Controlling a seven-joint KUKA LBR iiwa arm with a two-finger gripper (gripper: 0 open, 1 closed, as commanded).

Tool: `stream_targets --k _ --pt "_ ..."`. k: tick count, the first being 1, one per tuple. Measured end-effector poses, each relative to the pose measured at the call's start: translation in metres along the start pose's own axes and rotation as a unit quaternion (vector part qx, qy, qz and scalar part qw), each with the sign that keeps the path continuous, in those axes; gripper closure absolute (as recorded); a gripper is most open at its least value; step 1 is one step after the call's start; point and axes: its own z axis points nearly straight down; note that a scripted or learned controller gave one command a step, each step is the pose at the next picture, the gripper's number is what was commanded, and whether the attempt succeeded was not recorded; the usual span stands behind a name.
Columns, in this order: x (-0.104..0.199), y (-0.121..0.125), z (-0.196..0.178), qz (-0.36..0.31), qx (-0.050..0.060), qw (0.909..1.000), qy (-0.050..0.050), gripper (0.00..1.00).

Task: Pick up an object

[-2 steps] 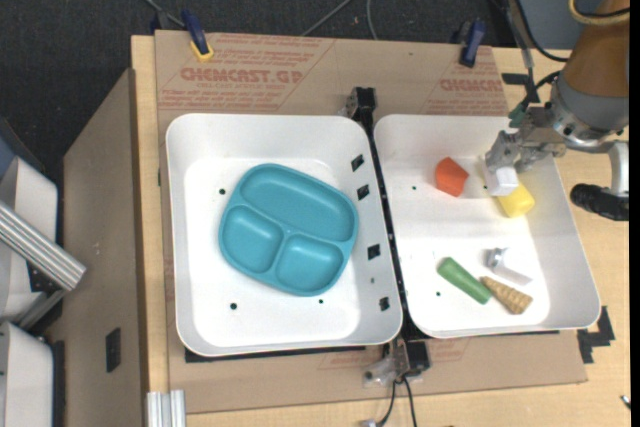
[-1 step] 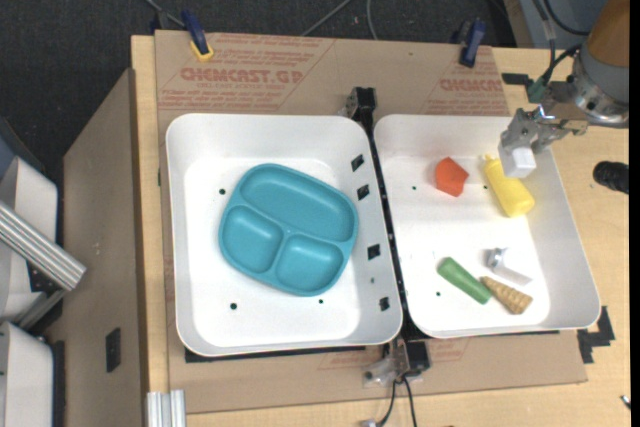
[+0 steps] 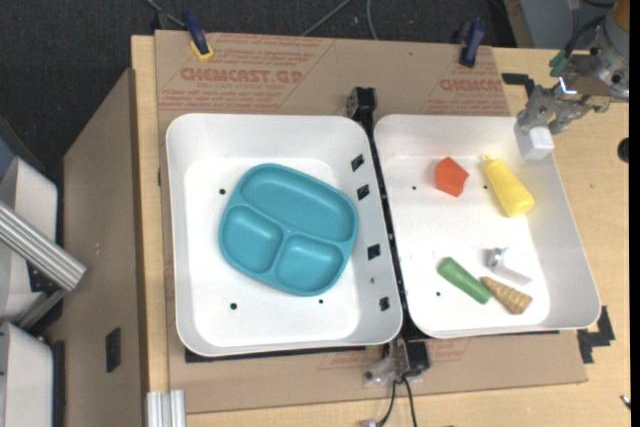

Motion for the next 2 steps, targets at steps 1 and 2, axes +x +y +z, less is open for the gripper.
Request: stream_targets --k 1,2 --pt "0.053 -0.012 -0.005 -0.002 0.004 1.0 0.003 1.0" --pt "0.105 -0.013 0.003 -0.003 0.005 1.0 0.003 1.0"
